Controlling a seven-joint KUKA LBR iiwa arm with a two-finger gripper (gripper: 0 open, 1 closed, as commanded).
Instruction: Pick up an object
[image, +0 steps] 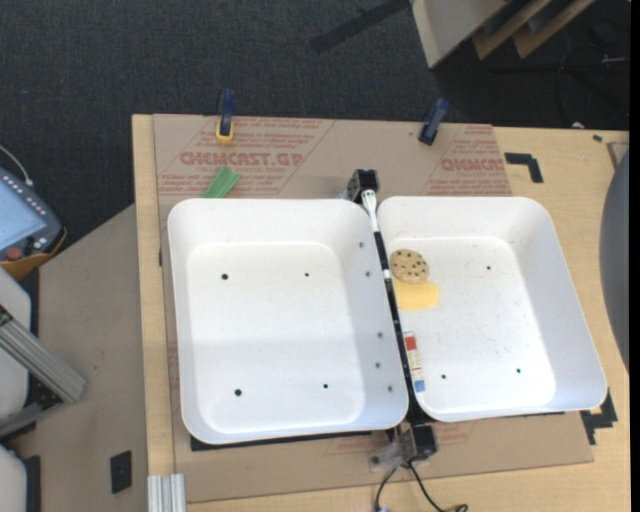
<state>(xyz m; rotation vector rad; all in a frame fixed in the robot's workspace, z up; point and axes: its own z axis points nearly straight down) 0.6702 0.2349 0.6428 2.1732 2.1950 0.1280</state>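
We see cookie (409, 265) touching yellow piece (417, 295) near right bin (560, 300) left wall | gripper state: cannot tell.

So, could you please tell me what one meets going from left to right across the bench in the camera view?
Green tape strip → yellow clamp → left bin → cookie → blue clamp → right bin's far wall.
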